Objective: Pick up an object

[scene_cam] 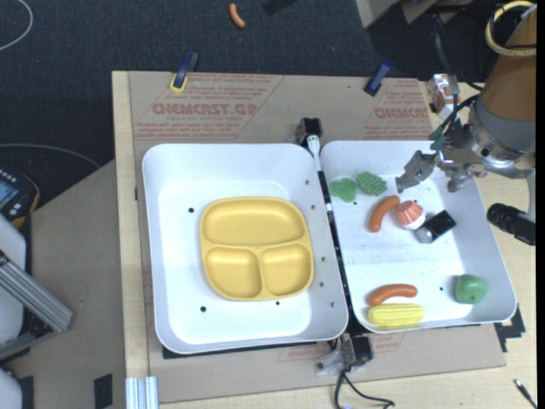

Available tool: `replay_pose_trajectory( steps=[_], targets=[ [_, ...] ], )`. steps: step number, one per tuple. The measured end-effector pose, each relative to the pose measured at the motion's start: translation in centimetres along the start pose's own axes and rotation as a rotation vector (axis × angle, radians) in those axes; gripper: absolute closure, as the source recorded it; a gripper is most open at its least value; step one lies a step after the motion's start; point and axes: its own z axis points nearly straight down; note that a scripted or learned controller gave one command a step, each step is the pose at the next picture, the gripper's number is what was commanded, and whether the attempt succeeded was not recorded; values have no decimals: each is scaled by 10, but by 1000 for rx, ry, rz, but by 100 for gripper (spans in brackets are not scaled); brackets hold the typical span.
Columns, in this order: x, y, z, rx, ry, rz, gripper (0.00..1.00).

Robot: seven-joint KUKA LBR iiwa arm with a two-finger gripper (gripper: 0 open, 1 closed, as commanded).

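The two-finger gripper [438, 170] is seen in the upper right of the frame, above the far edge of the right-hand shallow white plastic bin [485, 245]. Two grey metal fingers are visible, one [415, 170] angled down toward the left and one [460, 175] further right; they are spread apart with nothing between them. Above them, the grey arm with its orange band [509, 83] is seen at the right edge of the frame.

Just below the left finger lie a small rounded pink-and-white toy [410, 215] and, touching it, a smooth orange sausage-shaped toy [381, 213]. A black block [437, 226] lies just beside these on the right. Two knobbly green leafy pieces [358, 186] rest near the bin's upper left corner. Along the near edge, a second orange sausage [392, 293] lies just above a ridged yellow corn cob [395, 315], and a round green fruit [469, 289] sits near the lower right corner.

In the left-hand white bin [170, 254], a glossy yellow plate with three compartments [255, 247] is placed centrally.
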Motion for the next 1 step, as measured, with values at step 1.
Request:
replay_pose_trajectory(
  steps=[1],
  targets=[
    [-7,4,48,4,1,1,0]
  ],
)
